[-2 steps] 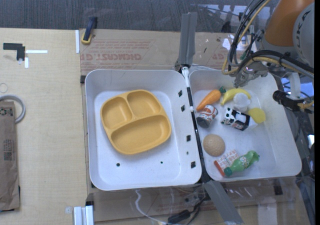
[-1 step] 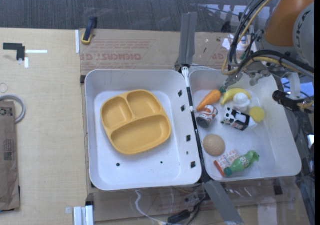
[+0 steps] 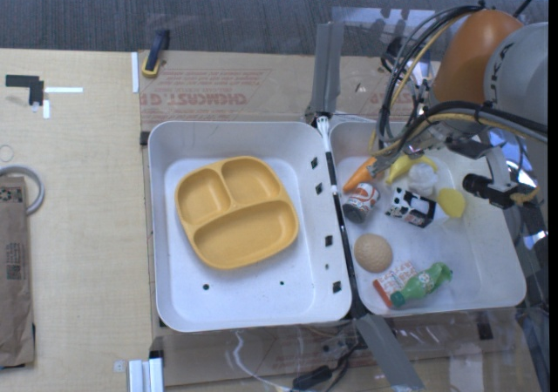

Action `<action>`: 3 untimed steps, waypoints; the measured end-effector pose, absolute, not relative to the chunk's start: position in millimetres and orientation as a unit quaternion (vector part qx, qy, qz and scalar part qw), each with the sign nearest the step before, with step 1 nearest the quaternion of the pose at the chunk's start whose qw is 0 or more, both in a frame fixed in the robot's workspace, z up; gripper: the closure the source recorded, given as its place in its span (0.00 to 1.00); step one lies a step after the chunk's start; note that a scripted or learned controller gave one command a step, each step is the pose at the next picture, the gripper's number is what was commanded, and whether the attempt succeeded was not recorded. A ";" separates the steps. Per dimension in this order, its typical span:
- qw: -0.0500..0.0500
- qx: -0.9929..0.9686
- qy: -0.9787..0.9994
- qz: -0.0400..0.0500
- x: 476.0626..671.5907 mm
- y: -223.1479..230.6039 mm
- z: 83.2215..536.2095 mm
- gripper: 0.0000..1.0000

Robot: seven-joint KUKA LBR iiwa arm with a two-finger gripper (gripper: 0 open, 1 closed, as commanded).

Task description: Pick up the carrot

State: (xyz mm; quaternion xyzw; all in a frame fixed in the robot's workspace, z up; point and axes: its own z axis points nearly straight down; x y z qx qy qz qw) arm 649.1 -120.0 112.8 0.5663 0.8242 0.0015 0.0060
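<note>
Desk (image 3: 70,207): pale wood, carrying two shallow white bins side by side, with a brown cardboard sheet (image 3: 209,90) behind them.
Arm (image 3: 514,59): grey with an orange band, reaching in from the right over the right bin (image 3: 497,286), cables looping around its wrist.
Claw (image 3: 403,155): low over the back-left part of the right bin, half hidden by cables; whether it is open or closed cannot be told.
Carrot (image 3: 357,174): orange, lying at a slant just left of the claw and slightly nearer the camera, close to the wall between the bins; contact with the claw cannot be told.
Banana (image 3: 399,167): yellow, right beneath the claw.
Small can (image 3: 361,200): orange and white, in front of the claw, just below the carrot.
Black-and-white item (image 3: 411,206): in front of the claw, to the right of the can.
Lemon (image 3: 452,202): yellow, to the claw's right and nearer the camera.
Tan ball (image 3: 373,253): well in front of the claw.
Green bottle (image 3: 422,284): lying on a red-and-white packet (image 3: 390,280), farthest in front of the claw.
Left bin (image 3: 166,294): well left of the claw, holding a yellow divided plate (image 3: 235,212).
</note>
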 end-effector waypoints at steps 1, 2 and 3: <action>0.001 0.532 0.847 -0.001 609.1 -87.6 192.0 0.00; 0.001 0.473 0.881 -0.001 600.9 -101.7 130.9 0.00; 0.000 0.372 0.928 0.000 538.1 -80.5 191.5 0.00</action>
